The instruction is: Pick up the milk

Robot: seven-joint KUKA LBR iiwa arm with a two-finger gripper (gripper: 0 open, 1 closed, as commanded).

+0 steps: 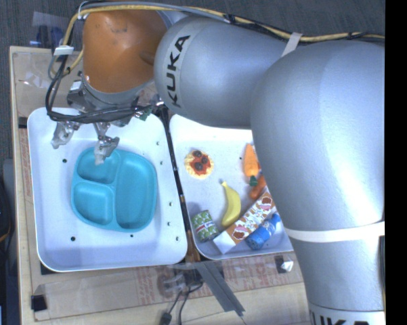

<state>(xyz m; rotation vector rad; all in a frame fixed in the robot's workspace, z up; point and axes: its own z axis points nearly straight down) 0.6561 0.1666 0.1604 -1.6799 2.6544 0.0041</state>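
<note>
The milk (249,219) looks to be the white carton with a colourful print, lying on its side at the front of the right bin (220,137), partly under the arm. My gripper (81,143) hangs over the back of the left bin (44,181), far left of the carton. Its two fingers (105,147) stand apart and open, with nothing between them. One fingertip is just above the back edge of a blue divided plate (115,189).
In the right bin lie a small tart (199,163), a banana (231,204), a green can (204,225), an orange carrot (250,161) and a blue item (265,233). The grey arm covers that bin's right side.
</note>
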